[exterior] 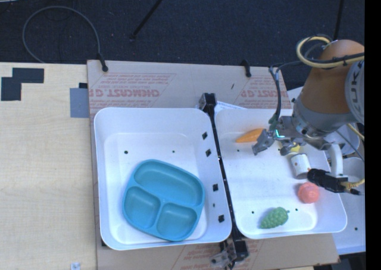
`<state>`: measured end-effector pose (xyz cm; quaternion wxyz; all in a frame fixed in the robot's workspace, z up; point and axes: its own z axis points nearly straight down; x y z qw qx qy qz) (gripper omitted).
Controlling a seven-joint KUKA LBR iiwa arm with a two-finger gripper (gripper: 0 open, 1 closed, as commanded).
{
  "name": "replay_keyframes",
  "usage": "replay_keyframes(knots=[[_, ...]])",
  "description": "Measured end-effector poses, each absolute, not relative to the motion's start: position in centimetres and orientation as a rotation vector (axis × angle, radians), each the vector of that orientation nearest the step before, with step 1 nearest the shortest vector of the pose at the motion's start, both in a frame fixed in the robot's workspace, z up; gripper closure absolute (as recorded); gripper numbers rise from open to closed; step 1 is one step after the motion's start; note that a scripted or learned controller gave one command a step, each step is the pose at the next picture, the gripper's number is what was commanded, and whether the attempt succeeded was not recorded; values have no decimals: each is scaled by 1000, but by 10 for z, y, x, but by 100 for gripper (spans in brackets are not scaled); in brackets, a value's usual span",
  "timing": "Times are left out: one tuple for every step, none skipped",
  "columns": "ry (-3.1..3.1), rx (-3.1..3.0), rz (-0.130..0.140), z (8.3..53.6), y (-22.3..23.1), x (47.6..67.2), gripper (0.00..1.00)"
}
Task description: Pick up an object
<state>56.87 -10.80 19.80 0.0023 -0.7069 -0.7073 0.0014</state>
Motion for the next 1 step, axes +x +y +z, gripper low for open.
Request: replay_keyframes(knots=[[-2219,-2218,3,198,-108,569,0]])
